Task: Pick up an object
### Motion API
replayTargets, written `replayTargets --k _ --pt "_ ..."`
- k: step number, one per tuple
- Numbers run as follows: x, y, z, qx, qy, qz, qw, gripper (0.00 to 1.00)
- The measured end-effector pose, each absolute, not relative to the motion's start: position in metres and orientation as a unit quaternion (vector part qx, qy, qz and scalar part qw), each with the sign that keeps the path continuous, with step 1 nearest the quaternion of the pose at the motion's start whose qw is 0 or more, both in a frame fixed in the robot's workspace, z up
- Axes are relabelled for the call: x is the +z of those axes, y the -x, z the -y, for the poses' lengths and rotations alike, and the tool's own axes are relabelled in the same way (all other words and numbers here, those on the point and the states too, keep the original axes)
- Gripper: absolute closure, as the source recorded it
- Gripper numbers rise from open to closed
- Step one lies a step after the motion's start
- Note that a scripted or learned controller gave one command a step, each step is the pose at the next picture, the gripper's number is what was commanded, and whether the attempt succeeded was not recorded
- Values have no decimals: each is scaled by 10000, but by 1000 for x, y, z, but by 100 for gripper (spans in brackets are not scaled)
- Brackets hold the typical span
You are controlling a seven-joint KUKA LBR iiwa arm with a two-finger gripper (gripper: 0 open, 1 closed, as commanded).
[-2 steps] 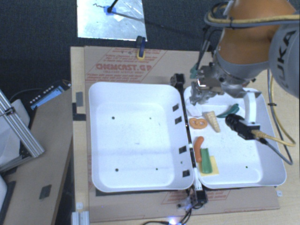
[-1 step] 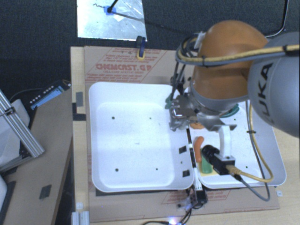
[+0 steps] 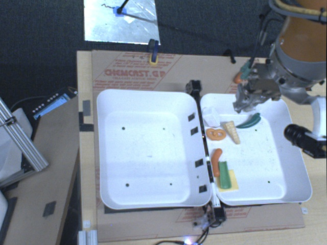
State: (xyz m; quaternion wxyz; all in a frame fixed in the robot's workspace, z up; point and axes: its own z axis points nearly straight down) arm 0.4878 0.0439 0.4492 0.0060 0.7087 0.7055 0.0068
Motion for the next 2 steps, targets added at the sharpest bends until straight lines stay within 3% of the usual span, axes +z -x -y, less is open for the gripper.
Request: replayTargets --k 1,2 --pt "453 -542 -87 23 -7046 -7096 16 100" --pt "461 -579 -122 22 -7046 -7096 13 100"
